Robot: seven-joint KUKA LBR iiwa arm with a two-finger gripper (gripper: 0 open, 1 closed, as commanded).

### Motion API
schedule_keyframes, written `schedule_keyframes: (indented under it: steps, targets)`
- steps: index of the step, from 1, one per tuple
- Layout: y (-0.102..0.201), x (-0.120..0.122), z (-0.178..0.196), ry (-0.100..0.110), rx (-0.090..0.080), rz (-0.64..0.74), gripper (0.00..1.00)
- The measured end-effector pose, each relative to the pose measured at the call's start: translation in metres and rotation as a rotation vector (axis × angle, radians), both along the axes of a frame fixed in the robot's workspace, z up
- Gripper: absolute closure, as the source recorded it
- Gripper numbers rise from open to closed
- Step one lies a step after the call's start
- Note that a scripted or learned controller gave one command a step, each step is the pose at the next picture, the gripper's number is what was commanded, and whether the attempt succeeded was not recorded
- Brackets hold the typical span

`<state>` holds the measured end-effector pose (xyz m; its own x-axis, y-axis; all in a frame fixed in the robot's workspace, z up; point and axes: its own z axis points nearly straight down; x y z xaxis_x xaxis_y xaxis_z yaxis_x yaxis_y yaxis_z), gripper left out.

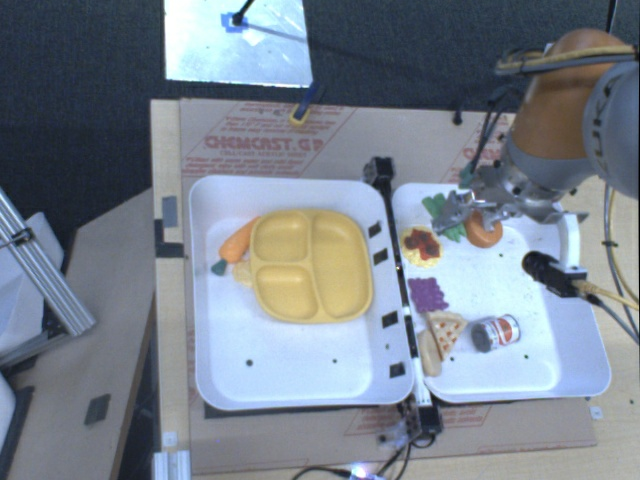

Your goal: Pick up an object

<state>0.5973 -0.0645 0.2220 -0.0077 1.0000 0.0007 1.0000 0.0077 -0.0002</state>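
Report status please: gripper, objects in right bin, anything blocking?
Gripper low over right bin, near green piece and orange piece. Nothing seen between fingers. Can, pizza slice lie free. No obstruction.

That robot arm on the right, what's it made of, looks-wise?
The arm is bulky and rounded, grey with a broad orange band above the wrist. Thin dark and yellowish cables run along it. Its gripper is a small grey metal assembly.

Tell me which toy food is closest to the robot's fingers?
The orange round piece in the right bin, beside the gripper; the purple grapes and pizza slice lie farther away.
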Motion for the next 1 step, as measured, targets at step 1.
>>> schedule_keyframes:
  steps: [1]
  targets:
    - [0.0457,0.0012,0.0068,-0.002,0.0,0.0,1.0]
